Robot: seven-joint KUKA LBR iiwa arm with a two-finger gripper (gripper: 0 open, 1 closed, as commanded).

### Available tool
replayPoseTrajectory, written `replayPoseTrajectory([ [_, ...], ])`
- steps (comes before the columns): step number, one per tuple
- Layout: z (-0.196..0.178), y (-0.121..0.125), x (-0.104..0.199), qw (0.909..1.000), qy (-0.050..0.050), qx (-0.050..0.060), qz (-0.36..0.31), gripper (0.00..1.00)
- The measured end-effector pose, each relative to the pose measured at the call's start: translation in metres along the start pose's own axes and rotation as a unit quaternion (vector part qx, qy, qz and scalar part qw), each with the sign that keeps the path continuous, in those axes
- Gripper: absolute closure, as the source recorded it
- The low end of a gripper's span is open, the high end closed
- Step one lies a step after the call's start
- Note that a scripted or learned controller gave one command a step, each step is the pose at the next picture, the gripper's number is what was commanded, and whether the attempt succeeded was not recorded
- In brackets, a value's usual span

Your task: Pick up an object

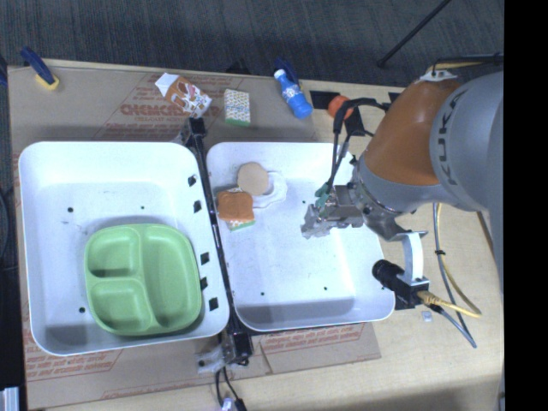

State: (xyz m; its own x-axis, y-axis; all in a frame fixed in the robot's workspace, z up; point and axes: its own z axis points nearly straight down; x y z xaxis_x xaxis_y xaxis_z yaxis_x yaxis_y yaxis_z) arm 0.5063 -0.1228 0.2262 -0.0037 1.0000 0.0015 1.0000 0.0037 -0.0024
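The arm point(428, 144) hangs over the right bin point(342, 302), its claw point(317, 223) low above bare floor; whether it is wide or narrow I cannot tell. The nearest pickable things lie near the bin's left wall: a toy burger point(235, 208) touching a round tan piece point(253, 178) on something white. To do this well, I judge the claw should shift left, centre over the burger, and descend straight. Counted: two bins, one green divided tray point(141, 276) in the left bin point(51, 169), one burger, one tan piece.
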Motion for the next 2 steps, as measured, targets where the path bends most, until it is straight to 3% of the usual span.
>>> replayPoseTrajectory([
  [1,0.0185,-0.0301,-0.0171,1.0000,-0.001,0.000,-0.001,1.00],
  [2,0.0185,-0.0300,-0.0169,1.0000,-0.001,0.000,-0.001,0.00],
])
